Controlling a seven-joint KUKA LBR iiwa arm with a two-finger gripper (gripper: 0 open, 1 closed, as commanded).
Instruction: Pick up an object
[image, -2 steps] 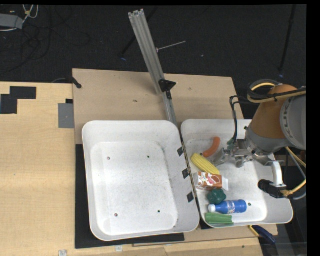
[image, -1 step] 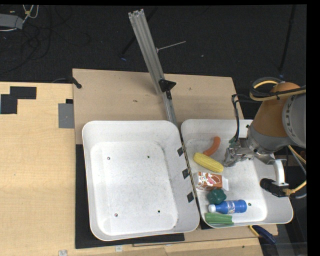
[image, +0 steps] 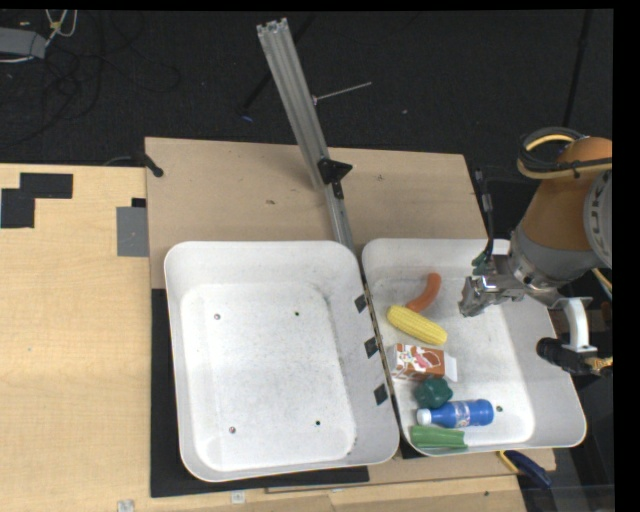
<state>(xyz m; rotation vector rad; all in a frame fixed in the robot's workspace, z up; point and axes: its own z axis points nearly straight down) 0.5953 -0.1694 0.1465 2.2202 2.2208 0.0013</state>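
Seen from above at a slant: wooden bench (image: 80, 330) carrying two shallow white bins side by side. Left bin (image: 190, 270) larger, with a few small dark dots on its floor. Right bin (image: 545, 410) holding a cluster of small things along its left side. Nearest the far end, an orange sausage-shaped toy (image: 426, 291), lying at a tilt. Just beside and nearer, a yellow corn cob (image: 416, 324), also tilted. Below that, a small red and white packet (image: 420, 362), touching a dark green lump (image: 434, 390). Nearer still, a blue bottle (image: 458, 413) with a white cap, lying on its side, and close against the near rim a flat green piece (image: 438, 438). Grey arm (image: 560, 230) with an orange band reaching in from the right, ending in a metal gripper (image: 478, 297) poised over the far right part of the right bin, well apart from the toys, to the right of the sausage toy and the corn cob. Nothing visible between the gripper tips; whether parted or closed, cannot tell. Slanted metal rail (image: 300, 110) rising from behind the bins toward the top, above a dark floor with cables
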